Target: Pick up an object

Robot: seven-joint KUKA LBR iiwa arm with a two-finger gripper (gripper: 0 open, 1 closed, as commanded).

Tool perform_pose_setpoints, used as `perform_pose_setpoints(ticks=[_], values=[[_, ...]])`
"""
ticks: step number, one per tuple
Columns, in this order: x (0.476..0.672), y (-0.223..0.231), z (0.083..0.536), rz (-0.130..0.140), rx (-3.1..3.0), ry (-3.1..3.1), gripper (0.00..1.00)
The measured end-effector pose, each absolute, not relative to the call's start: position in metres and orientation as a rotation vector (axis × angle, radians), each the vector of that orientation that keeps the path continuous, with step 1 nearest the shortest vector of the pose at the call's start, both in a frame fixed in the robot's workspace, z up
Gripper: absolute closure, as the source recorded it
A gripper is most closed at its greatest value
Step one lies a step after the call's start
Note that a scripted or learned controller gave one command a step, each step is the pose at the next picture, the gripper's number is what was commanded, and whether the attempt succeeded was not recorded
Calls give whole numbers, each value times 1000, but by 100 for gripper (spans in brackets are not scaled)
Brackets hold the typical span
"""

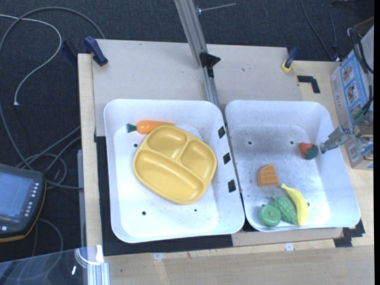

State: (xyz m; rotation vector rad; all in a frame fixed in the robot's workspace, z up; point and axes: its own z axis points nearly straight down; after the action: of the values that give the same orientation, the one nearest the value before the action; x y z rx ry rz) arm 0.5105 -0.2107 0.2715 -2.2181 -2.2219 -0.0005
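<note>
Well, you put your gripper (325,148) right beside the small orange toy (307,151) in the right bin (332,123), but whether it was open, I couldn't tell.

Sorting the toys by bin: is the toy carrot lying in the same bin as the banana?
No. The carrot lies in the left bin beside the yellow tray, while the banana lies in the right bin.

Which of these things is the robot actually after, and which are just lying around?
Job, likely:
small orange-and-green toy by the gripper

Lying about:
yellow divided plastic plate
orange toy carrot
orange waffle-like toy
yellow toy banana
green toys
</note>
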Motion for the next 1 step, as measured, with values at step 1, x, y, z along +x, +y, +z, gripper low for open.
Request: perform_pose_setpoints(ticks=[1], values=[[511, -211, 271, -1, -2219, -2222, 0]])
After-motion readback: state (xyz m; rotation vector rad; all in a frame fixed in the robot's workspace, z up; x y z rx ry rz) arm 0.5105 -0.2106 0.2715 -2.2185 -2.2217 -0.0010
